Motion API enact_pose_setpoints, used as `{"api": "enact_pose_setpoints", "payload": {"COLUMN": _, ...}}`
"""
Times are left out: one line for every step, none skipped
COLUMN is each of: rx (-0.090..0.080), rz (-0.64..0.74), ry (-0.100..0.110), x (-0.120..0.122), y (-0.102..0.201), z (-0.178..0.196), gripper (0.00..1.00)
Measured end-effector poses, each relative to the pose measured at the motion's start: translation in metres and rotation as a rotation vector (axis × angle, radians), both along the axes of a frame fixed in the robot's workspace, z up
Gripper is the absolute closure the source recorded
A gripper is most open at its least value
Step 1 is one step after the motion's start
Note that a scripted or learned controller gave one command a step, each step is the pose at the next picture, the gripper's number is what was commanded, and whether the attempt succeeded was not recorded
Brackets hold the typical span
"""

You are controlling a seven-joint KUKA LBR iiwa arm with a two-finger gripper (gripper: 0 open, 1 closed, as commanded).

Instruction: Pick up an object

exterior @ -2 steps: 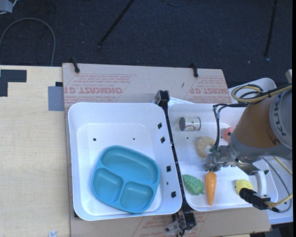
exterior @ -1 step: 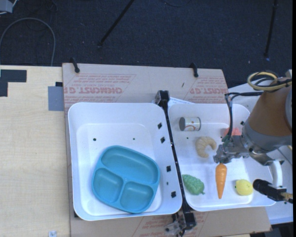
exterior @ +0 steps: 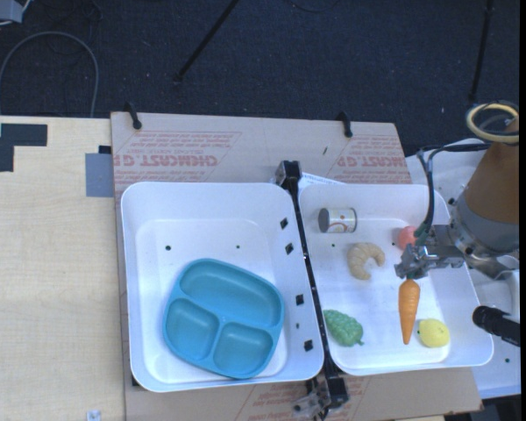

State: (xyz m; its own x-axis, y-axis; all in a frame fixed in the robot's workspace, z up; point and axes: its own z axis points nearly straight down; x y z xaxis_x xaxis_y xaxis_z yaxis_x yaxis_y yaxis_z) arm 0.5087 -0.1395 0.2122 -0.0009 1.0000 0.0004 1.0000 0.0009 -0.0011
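In the right bin (exterior: pixel 456 358) lie several toy items. An orange carrot (exterior: pixel 408 310) points toward the front, with a yellow lemon (exterior: pixel 433 332) just right of its tip. A tan croissant (exterior: pixel 366 260) rests mid-bin, and a small can (exterior: pixel 337 220) lies on its side near the back. A green leafy piece (exterior: pixel 343 327) sits at the front left. My gripper (exterior: pixel 416 263) hangs low at the carrot's upper end, right of the croissant. A small pink-red object (exterior: pixel 407 235) shows just behind the gripper, partly hidden by it.
The left bin (exterior: pixel 140 235) holds a blue divided plate (exterior: pixel 223 317). A black divider with clips (exterior: pixel 300 279) runs between the bins. The arm's body (exterior: pixel 495 191) stands over the right bin's right rim. A wooden bench top (exterior: pixel 44 279) lies to the left.
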Motion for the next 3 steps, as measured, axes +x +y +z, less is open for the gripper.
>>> {"api": "enact_pose_setpoints", "payload": {"rx": -0.001, "rz": 0.000, "ry": -0.002, "x": 0.001, "y": -0.001, "z": 0.052, "gripper": 1.00}}
{"api": "enact_pose_setpoints", "payload": {"rx": 0.001, "rz": 0.000, "ry": 0.002, "x": 0.004, "y": 0.050, "z": 0.036, "gripper": 1.00}}
{"api": "enact_pose_setpoints", "payload": {"rx": 0.001, "rz": 0.001, "ry": 0.003, "x": 0.004, "y": 0.096, "z": 0.029, "gripper": 1.00}}
